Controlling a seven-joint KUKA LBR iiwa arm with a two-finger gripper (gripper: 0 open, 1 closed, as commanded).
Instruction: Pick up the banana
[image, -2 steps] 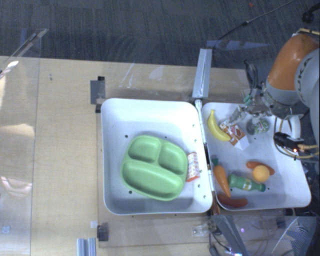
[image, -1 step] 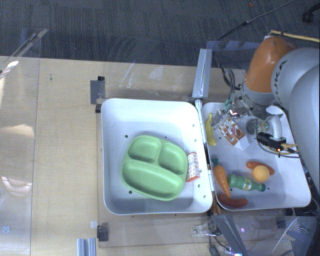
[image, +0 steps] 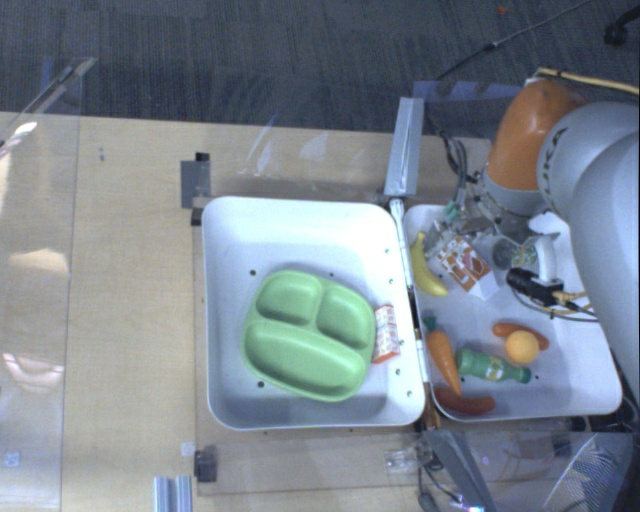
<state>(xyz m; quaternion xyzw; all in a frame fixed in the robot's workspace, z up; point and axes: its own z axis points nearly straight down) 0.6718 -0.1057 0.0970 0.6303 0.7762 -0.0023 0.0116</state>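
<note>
1. Gripper (image: 478, 212): sits in the upper part of the right bin (image: 590, 395), under the orange band of the arm (image: 580, 170). Whether it grips anything cannot be told; the wrist and cable clutter hide the tip.
2. Banana (image: 428, 268): yellow, lying lengthwise along the right bin's left wall, upper left corner of that bin, just beside the divider between the bins. Nothing visibly clamps it.
3. Neighbours: a snack packet (image: 466, 264) just right of the banana, close to touching. A carrot (image: 443, 360) lies below it along the same wall, and a green bottle (image: 492, 368) and an orange (image: 521, 347) sit further right, well apart.
4. Left bin (image: 225, 300) holds a green divided tray (image: 310, 333) and a small packet (image: 386, 333); not relevant to the pick.
5. Judgement on the step: the approach is still to finish. The gripper looks above and right of the banana, so it needs a shift toward frame left and down.
6. To do it well: close across the banana's short axis, near mid-length, where the curve is fattest.
7. Risks: the wall leaves little room for the outer finger, and the snack packet may get pinched in. Descend vertically and keep off the rim.
</note>
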